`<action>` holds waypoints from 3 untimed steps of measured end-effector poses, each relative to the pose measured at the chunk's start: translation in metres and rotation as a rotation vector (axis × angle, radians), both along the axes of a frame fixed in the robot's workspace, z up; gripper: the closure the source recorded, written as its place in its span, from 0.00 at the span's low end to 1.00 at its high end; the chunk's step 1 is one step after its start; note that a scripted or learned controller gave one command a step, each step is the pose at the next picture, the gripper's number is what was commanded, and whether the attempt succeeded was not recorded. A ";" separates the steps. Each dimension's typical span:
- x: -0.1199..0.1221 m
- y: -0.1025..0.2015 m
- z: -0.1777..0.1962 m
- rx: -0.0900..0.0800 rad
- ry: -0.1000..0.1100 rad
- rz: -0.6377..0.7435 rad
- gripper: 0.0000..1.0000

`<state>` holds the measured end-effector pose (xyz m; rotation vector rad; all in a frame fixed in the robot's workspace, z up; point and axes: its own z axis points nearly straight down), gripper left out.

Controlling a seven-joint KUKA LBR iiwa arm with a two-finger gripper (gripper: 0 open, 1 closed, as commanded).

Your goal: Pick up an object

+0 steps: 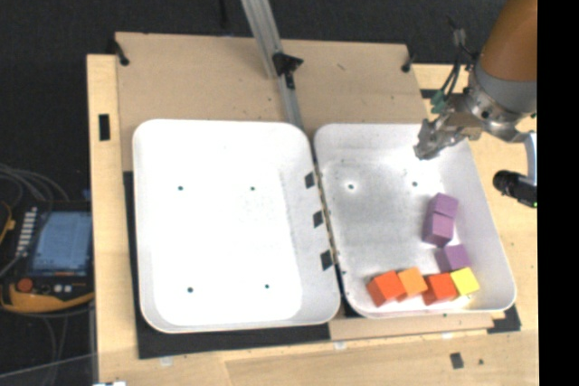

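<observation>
The right bin (380, 167) holds several small blocks. A purple block (441, 218) lies at the middle right, and a second purple block (452, 256) sits just below it. Along the front edge lie an orange-red block (387, 287), an orange block (412, 281), a red block (441, 287) and a yellow block (466, 281). My gripper (429, 145) hangs over the bin's back right corner, well above and behind the purple blocks. Nothing shows between its fingers.
The left bin (226, 221) lies beside the right one. A slanted metal pole (258, 9) rises from behind the bins' shared edge. A blue-screened device (59, 244) sits off the bench at the left.
</observation>
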<state>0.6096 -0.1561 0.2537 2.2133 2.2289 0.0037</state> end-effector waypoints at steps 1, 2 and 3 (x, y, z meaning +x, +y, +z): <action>-0.002 0.052 -0.010 -0.001 0.002 0.000 1.00; -0.013 0.103 -0.021 -0.001 0.002 -0.001 1.00; -0.030 0.150 -0.012 0.001 0.002 0.001 1.00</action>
